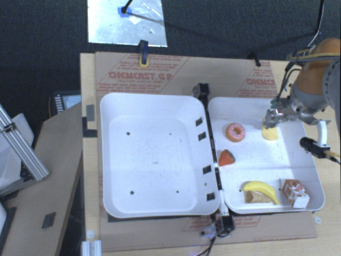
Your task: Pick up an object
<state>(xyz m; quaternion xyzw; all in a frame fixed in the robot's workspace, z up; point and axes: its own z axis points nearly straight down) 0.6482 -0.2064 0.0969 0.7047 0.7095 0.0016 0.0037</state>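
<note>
Gripper (270,122) low in the right bin (306,159), my tip right above the yellow block (270,134).
I cannot tell how my jaws stand. Doughnut (235,132) lies just left of the block; strawberry (226,158), banana (261,189) nearer the camera.

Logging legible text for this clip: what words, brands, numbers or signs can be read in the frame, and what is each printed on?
"CHEMCAST G P": red print on the brown protective sheet behind the left white bin; last letters uncertain.
Same red print, partly hidden, top right of the sheet: reads roughly "CHEMC".
Small red and white carton in the right white bin: print too small to read.
</note>
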